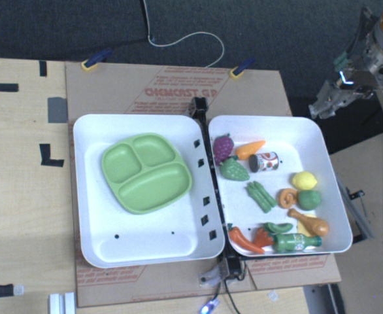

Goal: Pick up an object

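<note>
Claw (332,102) parked off the right bin's (327,150) upper right corner — finger state cannot be judged. Toy food crowds that bin; the lemon (304,180) sits fairly exposed near the right wall — recommend a vertical descent there, avoiding neighbours.

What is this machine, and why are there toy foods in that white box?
You are looking down from a camera fixed above a bench. The grey metal thing at the top right is a robot arm's gripper, its hand for grabbing. It hangs off to the side of the bins and holds nothing. The right bin is full of play food: purple grapes, a carrot, a small can, a lemon, green beans and a green bottle. The left bin holds a green divided plate. The robot's job is to pick up one thing.
</note>
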Action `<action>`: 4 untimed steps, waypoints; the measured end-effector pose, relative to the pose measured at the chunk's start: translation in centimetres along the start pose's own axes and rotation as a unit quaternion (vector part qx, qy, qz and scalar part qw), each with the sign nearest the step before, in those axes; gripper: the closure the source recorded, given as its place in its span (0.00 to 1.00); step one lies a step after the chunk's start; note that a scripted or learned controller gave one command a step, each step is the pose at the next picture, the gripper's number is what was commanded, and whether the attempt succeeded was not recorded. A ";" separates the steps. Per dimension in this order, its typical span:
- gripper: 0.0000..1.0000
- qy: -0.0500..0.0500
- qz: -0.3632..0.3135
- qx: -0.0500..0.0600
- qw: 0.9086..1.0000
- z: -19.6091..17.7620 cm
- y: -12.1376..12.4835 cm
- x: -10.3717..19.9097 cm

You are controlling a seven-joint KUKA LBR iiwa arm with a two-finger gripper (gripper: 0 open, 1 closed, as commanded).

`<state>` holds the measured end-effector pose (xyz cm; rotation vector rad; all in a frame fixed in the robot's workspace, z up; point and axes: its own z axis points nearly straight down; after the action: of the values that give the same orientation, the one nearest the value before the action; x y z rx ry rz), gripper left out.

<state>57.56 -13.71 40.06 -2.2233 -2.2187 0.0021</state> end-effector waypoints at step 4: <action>1.00 0.000 -0.003 0.000 1.000 -4.5 -9.1 -1.0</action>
<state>48.50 -14.66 44.58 -2.2174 -2.2260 0.0019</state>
